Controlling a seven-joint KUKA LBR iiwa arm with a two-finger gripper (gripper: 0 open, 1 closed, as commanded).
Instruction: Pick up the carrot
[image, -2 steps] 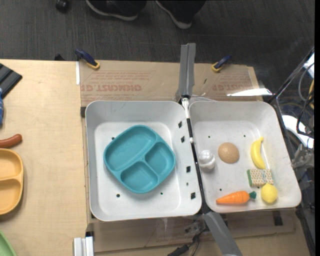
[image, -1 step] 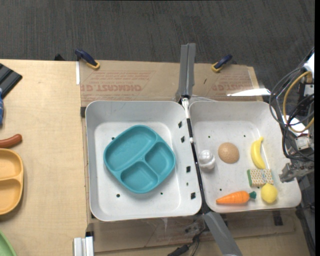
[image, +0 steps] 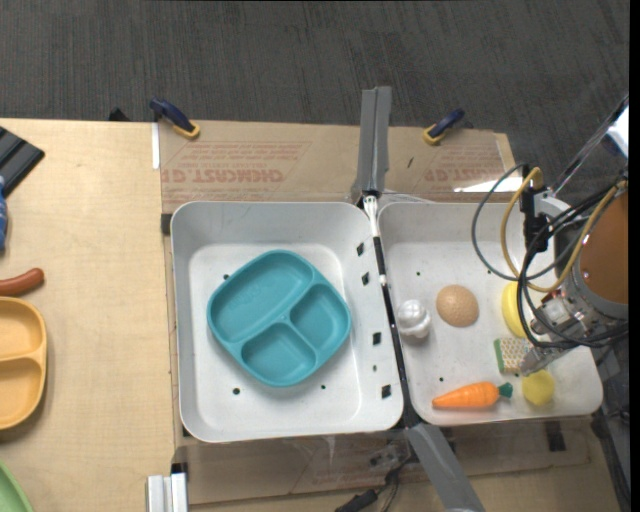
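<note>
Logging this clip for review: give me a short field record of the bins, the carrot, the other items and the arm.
left bin: holds a teal divided plate
right bin: carrot, tan egg-like ball, small white object, small yellow item
carrot: lying near the front wall, green tip pointing right, not held
arm: over the bin's right side, cables around it
gripper state: cannot tell

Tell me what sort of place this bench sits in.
Likely a robotics lab test bench: two white bins clamped onto cardboard, toy food such as a carrot, and a cabled robot arm reaching in.
</note>
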